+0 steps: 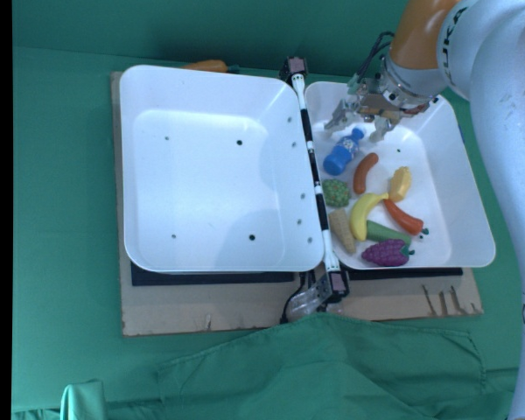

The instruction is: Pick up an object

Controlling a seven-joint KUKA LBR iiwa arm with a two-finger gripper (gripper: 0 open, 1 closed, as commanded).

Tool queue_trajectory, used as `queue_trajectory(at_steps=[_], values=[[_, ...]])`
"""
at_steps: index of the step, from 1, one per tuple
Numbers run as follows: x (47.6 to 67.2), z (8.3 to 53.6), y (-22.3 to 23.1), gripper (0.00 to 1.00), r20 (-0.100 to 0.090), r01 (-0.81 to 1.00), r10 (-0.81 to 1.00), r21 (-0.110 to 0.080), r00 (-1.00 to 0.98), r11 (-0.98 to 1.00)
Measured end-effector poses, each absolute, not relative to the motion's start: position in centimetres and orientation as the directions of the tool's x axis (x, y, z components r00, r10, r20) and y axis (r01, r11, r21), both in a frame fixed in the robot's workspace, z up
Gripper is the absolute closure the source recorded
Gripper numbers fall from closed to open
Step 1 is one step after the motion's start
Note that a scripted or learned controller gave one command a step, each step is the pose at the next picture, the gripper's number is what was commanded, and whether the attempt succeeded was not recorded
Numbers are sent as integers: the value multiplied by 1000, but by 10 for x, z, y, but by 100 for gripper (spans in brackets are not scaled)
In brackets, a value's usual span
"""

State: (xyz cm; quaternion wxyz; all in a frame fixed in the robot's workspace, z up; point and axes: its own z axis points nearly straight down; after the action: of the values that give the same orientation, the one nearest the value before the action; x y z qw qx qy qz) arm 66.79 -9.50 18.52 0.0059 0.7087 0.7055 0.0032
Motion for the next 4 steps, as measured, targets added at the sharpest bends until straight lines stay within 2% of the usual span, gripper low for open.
queue_trajectory(at_steps=[1, 2, 3, 4], values=[[671, 200, -96, 100, -5, 1000, 1000, 23, 6, -6], [671, 199, -96, 0, -5, 1000, 1000, 22, 6, -6], [671, 199, -96, 0, -5, 1000, 1000, 22, 6, -6], [703, 288, -47, 0, 0, 1000, 1000, 17, -4, 4]])
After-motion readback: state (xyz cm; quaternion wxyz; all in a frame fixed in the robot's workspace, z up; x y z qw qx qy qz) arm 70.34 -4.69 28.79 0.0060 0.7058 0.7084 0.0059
